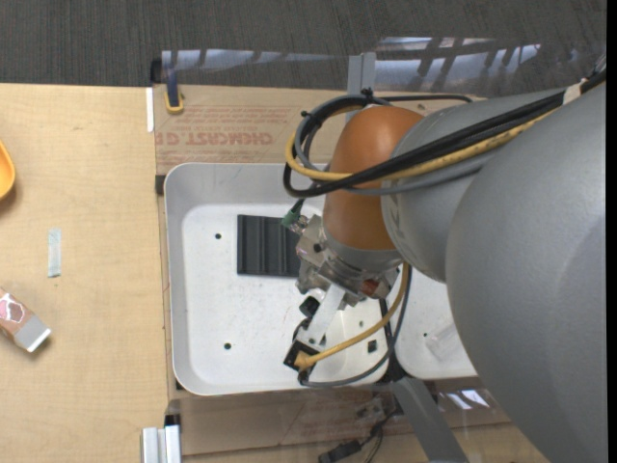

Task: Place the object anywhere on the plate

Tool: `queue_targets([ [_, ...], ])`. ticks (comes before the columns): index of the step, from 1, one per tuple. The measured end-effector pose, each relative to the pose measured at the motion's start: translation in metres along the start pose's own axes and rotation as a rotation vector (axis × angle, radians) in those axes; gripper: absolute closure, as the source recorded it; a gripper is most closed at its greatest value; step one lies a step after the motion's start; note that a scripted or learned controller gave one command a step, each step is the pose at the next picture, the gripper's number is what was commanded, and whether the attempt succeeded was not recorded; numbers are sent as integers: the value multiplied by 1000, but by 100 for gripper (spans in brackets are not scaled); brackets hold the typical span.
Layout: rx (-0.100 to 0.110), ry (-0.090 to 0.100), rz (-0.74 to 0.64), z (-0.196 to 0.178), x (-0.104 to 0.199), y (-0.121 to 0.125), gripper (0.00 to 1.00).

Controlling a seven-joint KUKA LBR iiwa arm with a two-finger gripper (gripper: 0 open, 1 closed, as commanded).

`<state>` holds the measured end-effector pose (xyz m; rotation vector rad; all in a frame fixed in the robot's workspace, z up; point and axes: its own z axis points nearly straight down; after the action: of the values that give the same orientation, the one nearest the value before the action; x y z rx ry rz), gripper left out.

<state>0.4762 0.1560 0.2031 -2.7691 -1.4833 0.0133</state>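
A black ribbed rectangular piece (262,246) lies flat on the floor of the left white bin (193,287), toward its back. My gripper (310,255) hangs low over the bin, right at the black piece's right edge, and the orange wrist band and grey arm cover most of it. The right end of the black piece is hidden under the gripper. Whether the two touch is hidden.
The grey arm covers most of the right bin (436,347). On the wooden bench to the left lie a small grey strip (54,254), a wrapped bar (21,321) and an orange thing (5,177) at the edge. Brown cardboard (231,133) lies behind the bins.
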Motion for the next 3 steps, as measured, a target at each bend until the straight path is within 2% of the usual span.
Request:
queue_targets([
  [1, -2, 1, -195, 7, 59, -39, 100],
  [2, -2, 1, -194, 7, 59, -38, 0],
  [3, -1, -4, -193, -1, 58, -37, 100],
])
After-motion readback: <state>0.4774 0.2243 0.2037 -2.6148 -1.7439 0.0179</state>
